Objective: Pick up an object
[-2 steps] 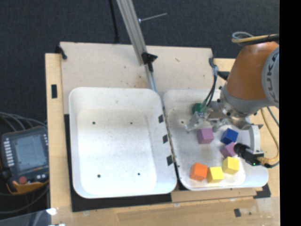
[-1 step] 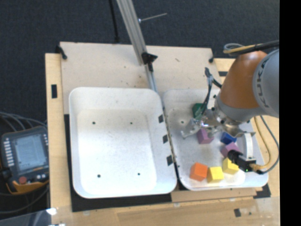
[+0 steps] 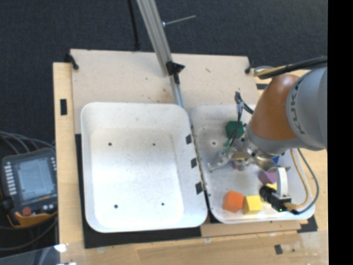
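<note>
Jaws hang low in the right bin point(image 3: 216, 117), just below one green object point(image 3: 234, 128); whether they are apart or together I cannot tell.
One orange block point(image 3: 233, 201) and one yellow block point(image 3: 253, 204) lie side by side at the bin's near rim. They look light and stiff, best taken across opposite flat faces.

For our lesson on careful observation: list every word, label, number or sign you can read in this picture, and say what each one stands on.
Grey arm: dark letters run along its casing, cut by the picture's edge and too blurred to read.
Handheld control pendant, left of the bench: its screen and buttons are too small and blurred to read.
Nothing else bears legible text.
</note>
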Controlling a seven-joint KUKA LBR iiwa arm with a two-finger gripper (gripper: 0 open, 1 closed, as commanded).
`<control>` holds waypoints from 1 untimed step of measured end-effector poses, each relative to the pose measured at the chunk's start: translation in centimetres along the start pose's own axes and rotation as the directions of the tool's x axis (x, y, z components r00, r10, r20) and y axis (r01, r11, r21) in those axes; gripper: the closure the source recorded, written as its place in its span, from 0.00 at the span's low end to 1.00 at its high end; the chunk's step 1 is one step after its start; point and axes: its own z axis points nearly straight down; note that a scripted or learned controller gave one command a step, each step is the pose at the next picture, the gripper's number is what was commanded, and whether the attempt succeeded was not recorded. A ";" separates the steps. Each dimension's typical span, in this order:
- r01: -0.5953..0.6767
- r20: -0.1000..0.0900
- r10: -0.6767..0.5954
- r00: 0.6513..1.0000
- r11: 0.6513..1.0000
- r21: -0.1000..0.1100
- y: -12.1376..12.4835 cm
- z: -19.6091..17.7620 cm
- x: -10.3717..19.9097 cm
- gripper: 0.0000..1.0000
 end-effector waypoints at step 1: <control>-0.007 -0.001 0.007 1.000 1.000 -0.009 0.2 -1.3 0.0 1.00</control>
